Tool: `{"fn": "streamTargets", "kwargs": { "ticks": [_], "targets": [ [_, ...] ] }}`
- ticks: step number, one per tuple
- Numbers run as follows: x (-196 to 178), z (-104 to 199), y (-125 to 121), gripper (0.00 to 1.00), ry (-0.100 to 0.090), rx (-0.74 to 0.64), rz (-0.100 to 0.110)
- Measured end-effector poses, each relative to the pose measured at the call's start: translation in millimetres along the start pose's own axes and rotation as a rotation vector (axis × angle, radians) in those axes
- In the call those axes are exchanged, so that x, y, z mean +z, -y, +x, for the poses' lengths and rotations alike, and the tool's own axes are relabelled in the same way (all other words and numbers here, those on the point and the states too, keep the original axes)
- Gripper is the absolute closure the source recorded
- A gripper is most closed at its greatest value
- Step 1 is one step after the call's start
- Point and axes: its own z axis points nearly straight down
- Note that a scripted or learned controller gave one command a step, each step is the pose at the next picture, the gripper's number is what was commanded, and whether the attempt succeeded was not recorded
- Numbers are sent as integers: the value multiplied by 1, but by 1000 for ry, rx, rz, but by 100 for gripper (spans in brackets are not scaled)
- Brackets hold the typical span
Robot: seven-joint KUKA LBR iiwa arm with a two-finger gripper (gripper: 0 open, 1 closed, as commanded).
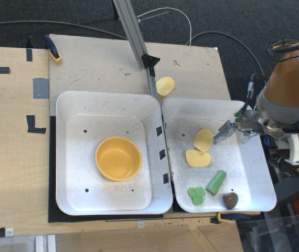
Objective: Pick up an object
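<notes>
Yellow chip (203, 139) flat in right bin (254, 156)

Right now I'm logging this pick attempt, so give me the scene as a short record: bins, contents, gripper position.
left bin: holds a yellow bowl, upright, near the middle
right bin: holds two yellow chips, touching or overlapping, plus a green cylinder, a green leafy piece and a brown lump near the front edge
outside bins: a third yellow piece on the bench behind them
gripper: low over the right bin, beside the upper chip
held object: none visible between the fingers
</notes>
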Motion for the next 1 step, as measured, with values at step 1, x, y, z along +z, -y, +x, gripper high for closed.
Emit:
{"fn": "streamTargets", "kwargs": {
  "ticks": [1],
  "targets": [
    [0, 0, 0, 0, 0, 0, 0]
  ]
}}
